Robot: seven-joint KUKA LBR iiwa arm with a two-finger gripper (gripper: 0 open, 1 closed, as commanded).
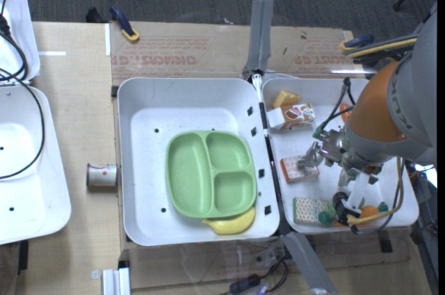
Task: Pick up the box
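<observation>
While the gripper (311, 160) hovers, the box (295, 170) seemingly touches it.

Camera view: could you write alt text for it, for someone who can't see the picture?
A grey and orange robot arm reaches from the right into the right white bin, its gripper just over a small red and white box among other small items. The left white bin holds a green divided plate and a banana.
</observation>
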